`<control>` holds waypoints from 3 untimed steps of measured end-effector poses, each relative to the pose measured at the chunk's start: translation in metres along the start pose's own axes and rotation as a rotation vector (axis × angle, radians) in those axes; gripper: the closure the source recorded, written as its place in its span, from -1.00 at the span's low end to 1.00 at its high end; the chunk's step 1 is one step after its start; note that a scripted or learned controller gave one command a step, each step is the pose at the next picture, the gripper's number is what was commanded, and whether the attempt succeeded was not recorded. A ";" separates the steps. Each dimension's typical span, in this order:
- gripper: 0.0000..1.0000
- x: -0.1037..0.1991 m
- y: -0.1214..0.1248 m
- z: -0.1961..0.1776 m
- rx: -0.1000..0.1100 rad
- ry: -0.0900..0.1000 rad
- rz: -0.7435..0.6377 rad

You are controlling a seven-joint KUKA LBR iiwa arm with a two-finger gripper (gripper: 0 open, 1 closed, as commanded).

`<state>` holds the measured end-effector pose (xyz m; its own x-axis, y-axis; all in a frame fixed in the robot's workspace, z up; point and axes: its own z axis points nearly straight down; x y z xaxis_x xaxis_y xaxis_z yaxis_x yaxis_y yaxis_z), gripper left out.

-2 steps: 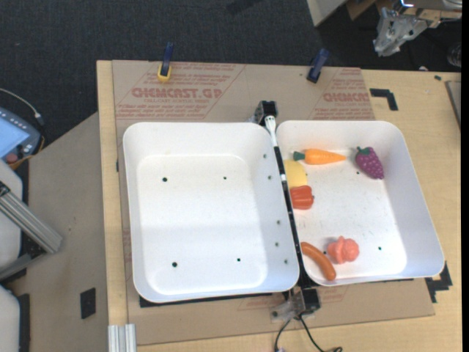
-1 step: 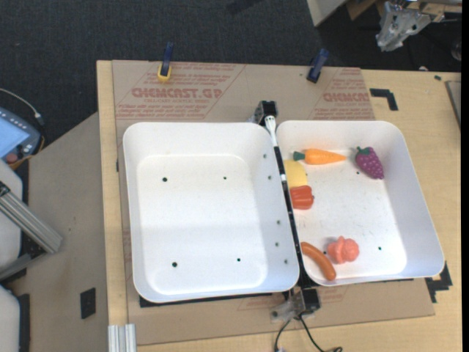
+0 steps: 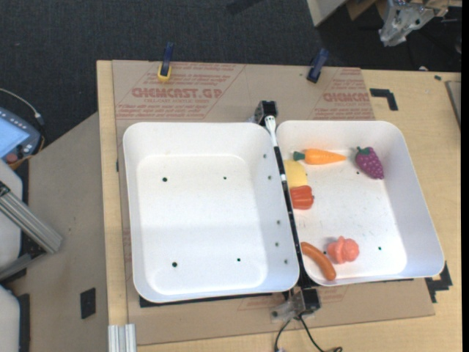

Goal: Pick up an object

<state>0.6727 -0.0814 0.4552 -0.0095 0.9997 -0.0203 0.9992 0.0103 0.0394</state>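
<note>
The right bin (image 3: pixel 410 196) holds several toy foods. An orange carrot (image 3: pixel 320 155) lies near its far edge, with a purple bunch of grapes (image 3: pixel 370 162) to its right. A yellow piece (image 3: pixel 294 173) and a red pepper (image 3: pixel 301 196) rest against the bin's left wall. Near the front edge lie a brown-orange sausage (image 3: pixel 318 260) and a pink lumpy toy (image 3: pixel 342 250), touching or nearly touching each other.
The left bin (image 3: pixel 139 196) sits beside the right one, sharing a divider with black clips (image 3: pixel 266 112). Both stand on a cardboard sheet (image 3: pixel 220 86) held by blue clamps (image 3: pixel 317 64). A grey metal part (image 3: pixel 401 19) hangs beyond the bench at top right.
</note>
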 end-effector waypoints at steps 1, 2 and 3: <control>1.00 0.000 0.001 -0.011 -0.005 -0.003 -0.001; 1.00 0.001 0.002 -0.022 -0.010 -0.005 -0.002; 1.00 0.001 0.003 -0.033 -0.015 -0.007 -0.003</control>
<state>0.6746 -0.0798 0.4883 -0.0121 0.9995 -0.0278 0.9985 0.0135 0.0540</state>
